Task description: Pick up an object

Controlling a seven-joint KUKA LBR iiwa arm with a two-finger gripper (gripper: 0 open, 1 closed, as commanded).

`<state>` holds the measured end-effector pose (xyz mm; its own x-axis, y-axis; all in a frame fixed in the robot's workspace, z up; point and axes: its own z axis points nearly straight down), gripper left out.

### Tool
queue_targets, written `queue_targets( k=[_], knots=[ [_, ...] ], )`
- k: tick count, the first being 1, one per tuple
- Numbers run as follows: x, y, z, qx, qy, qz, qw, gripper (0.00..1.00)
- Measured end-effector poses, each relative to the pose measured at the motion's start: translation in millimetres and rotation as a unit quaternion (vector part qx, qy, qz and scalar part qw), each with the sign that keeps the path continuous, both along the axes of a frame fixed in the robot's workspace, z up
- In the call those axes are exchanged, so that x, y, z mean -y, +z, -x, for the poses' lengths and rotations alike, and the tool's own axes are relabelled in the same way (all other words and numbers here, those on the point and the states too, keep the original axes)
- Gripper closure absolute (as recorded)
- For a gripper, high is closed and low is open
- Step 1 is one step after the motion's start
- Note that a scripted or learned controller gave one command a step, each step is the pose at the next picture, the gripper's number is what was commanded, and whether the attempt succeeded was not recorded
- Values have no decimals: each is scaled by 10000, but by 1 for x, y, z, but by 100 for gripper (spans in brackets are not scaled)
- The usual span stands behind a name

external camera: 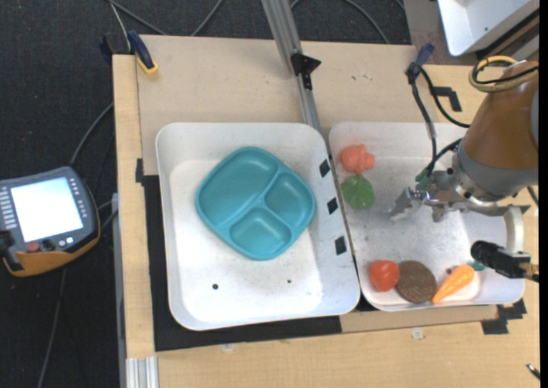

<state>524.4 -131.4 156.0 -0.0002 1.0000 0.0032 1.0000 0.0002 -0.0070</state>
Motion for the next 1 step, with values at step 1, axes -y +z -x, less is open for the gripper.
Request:
queue_targets(
  k=[1],
  knots=[
    [0,-43,3,0,-2,1,10000,0]
  ],
)
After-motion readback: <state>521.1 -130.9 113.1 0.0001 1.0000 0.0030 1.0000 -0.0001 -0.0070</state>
